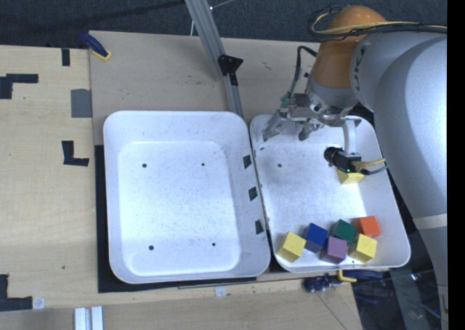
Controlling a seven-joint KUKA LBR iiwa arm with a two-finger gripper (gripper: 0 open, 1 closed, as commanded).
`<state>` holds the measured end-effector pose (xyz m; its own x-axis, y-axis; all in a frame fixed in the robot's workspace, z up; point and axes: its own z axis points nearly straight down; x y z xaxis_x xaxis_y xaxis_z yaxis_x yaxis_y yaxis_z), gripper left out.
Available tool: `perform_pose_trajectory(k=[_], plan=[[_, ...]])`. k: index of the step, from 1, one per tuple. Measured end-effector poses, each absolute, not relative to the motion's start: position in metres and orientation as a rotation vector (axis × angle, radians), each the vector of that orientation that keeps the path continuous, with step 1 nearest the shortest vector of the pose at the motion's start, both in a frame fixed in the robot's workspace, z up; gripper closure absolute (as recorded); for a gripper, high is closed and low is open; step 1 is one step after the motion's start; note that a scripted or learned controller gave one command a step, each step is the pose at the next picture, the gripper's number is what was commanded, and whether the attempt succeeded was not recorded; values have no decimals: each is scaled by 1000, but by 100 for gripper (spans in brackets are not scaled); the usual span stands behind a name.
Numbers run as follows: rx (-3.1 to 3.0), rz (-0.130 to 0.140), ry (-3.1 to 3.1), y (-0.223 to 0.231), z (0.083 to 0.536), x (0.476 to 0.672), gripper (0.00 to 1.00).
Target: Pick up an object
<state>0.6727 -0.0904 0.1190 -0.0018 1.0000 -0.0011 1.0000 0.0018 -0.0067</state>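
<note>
Coloured cubes well apart from claw.

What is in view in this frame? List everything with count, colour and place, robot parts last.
bins: 2, white, side by side on the bench; left bin, right bin
yellow cubes: 2, near edge of the right bin, one at the left end, one at the right end
blue cube: 1, beside the left yellow cube
green cube: 1, middle of the cluster
purple cube: 1, in front of the green one
orange cube: 1, right end of the cluster
metal pole: 1, grey, slanting behind the bins
arm: 1, grey with orange band, from the right
pincer: 1, over the right bin's far edge
</note>
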Motion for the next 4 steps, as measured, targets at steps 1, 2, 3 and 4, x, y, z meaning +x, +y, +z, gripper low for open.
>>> perform_pose_trajectory(k=[1,2,3,4], plan=[[-2216,3,-2225,-89,132,674,100],[-2223,-5,-2226,-92,196,675,100],[-2224,-6,-2227,-97,259,676,100],[-2220,-3,-2225,-96,284,677,100]])
